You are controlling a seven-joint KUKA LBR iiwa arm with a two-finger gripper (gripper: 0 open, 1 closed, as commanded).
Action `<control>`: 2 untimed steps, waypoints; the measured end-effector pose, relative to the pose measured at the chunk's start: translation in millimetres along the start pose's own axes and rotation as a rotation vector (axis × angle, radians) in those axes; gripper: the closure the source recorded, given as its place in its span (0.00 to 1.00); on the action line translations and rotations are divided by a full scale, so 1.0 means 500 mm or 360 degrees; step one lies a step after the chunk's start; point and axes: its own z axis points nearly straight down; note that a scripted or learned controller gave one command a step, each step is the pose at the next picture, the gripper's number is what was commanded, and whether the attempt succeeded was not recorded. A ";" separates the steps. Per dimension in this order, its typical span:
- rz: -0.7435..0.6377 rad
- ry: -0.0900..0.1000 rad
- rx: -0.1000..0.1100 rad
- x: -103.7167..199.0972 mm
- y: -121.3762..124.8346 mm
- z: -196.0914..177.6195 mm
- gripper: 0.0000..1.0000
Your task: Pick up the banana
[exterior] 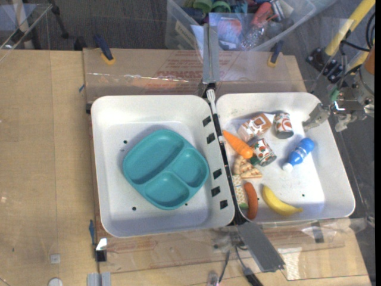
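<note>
Although the banana was left lying free near the right bin's front edge, the gripper was held well apart at the far right rim — whether spread or pressed together could not be told.

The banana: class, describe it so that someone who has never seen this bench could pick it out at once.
Start at the right-hand white bin, the one holding the small toy foods. Look in its near part, towards the front wall, where the banana lies flat beside a red sausage. It is the only plain yellow, curved piece among its neighbours.
</note>
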 end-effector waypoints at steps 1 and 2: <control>-0.0149 -0.0001 -0.0002 0.059 -0.100 0.150 0.00; -0.0538 0.0003 0.0004 0.162 -0.202 0.274 0.00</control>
